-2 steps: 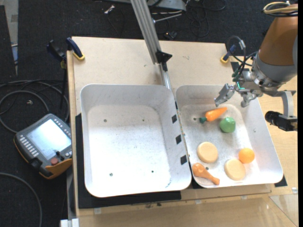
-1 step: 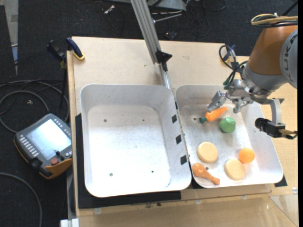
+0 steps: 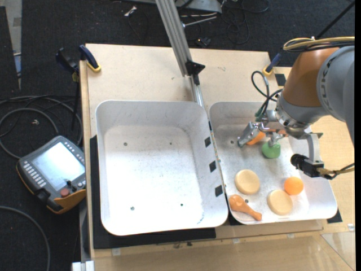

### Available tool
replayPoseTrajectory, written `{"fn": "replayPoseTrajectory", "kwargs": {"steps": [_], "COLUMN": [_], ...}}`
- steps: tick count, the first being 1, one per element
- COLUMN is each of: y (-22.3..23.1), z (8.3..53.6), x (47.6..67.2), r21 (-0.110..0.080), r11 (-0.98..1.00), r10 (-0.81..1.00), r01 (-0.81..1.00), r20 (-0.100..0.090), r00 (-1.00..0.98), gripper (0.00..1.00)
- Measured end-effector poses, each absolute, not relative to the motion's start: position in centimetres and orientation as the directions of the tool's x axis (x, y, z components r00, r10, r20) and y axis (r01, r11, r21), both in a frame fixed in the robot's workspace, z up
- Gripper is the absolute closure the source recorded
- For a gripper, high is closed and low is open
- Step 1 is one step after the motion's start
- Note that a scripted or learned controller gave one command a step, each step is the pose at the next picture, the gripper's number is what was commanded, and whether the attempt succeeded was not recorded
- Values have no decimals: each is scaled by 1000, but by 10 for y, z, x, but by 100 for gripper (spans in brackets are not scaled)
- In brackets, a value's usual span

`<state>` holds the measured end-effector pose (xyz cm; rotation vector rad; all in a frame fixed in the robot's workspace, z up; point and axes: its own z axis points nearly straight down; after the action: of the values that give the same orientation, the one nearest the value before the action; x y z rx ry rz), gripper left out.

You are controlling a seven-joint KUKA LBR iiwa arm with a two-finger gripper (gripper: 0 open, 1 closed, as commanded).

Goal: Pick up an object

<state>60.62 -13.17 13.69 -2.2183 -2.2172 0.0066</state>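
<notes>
My gripper (image 3: 246, 137) is low over the back of the right bin (image 3: 318, 208), with the grey and orange arm reaching in from the right. A small orange object (image 3: 257, 139) lies right against the gripper, partly hidden by it. A green object (image 3: 271, 150) sits just to the right of that. Nearer the front are two beige discs (image 3: 247, 181) (image 3: 280, 201), an orange ball (image 3: 293, 186) and an orange pear-shaped piece (image 3: 245, 206) at the front left corner.
The left bin (image 3: 113, 117) sits beside the right one, and their rims meet at a ridge with black clips (image 3: 215, 165). A slanted metal pole (image 3: 176, 30) rises behind the bins. A teach pendant (image 3: 53, 171) lies off the bench to the left.
</notes>
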Motion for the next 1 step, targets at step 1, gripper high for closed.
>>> {"fn": "replayPoseTrajectory", "kwargs": {"steps": [1], "y": [-131], "z": [93], "x": [606], "r21": [-2], "r11": [0], "r10": [1000], "r01": [1000], "r20": [0], "r00": [0], "gripper": [0]}}
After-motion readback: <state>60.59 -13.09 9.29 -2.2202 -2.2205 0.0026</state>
